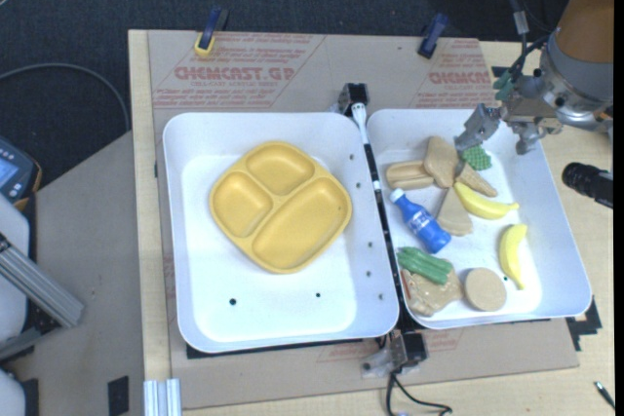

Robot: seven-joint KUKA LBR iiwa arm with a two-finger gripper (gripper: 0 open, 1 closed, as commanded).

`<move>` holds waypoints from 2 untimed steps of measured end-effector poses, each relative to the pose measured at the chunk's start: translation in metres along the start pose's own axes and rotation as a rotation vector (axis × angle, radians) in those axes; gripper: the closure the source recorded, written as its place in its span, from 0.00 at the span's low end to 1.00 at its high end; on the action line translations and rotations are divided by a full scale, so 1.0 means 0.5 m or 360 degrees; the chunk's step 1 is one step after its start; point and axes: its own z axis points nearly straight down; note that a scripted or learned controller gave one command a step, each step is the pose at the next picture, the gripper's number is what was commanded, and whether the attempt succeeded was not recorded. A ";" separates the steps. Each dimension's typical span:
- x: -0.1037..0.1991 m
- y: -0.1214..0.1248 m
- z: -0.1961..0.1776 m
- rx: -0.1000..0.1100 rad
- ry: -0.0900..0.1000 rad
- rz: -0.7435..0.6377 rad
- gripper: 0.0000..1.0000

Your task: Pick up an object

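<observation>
**Gripper poised over the far corner of the toy-food bin**

The arm comes in from the right, and its gripper hangs over the back of the right bin with its two grey fingers spread apart and nothing between them. One finger slants down toward the pile; the other sits nearer the wrist.

And what a pile to choose from! Just below and to the left of the gripper lies a small green piece, the closest candidate by some way, touching the tan bread slices beside it. A little further toward the front of the bin lies a yellow banana, its long axis running roughly left to right, while a second banana stands nearly front to back. The blue bottle lies on a slant near the divider, well over to the left of the hand.

The left bin holds only a yellow divided plate, far from the action.

The judgement here: the shortest drop is onto the green piece, a slight shift left and forward. Crowding by the bread could spoil a clean pinch.
</observation>
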 end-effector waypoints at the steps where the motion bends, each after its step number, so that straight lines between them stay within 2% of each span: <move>1: 0.000 0.004 -0.012 -0.0019 -0.0002 -0.0004 0.00; 2: -0.015 0.014 0.085 -0.0010 -0.0002 -0.0002 0.00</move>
